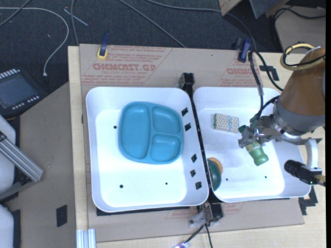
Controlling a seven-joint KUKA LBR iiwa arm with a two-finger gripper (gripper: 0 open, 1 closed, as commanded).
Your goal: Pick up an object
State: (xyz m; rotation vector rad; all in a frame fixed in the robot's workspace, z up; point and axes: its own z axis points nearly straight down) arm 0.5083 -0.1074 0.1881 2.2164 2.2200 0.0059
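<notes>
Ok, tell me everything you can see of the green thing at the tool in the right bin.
The green object looks like a small bottle or vegetable-shaped toy of smooth plastic, light green. It lies tilted, its upper end at the tool, its lower end pointing toward the near right of the right bin. Whether it rests on the bin floor or hangs lifted cannot be told. It sits apart from the patterned packet and the orange-and-green item.
</notes>
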